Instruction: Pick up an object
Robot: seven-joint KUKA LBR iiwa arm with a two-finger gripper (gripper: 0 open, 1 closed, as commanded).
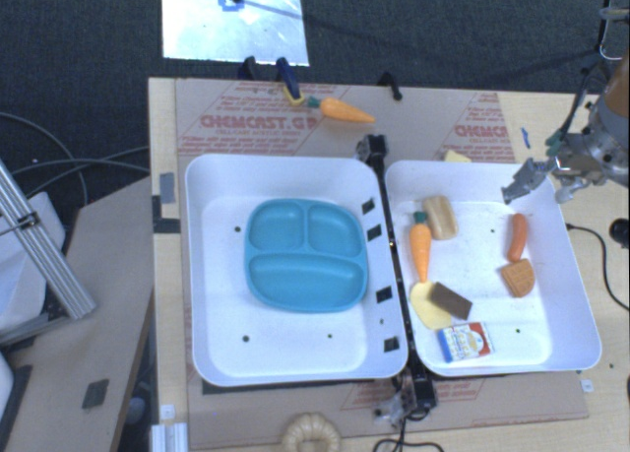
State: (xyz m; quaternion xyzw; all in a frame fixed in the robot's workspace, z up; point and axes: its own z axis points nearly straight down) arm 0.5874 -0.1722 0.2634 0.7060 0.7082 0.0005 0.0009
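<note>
plate (305, 268) in left bin (212, 342), carrot (420, 250) in right bin (576, 327)

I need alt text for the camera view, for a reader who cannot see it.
A robot gripper hangs over the top right corner of the right bin, which holds a carrot, a sausage, bread and a small box. The left bin holds a blue divided plate.
</note>
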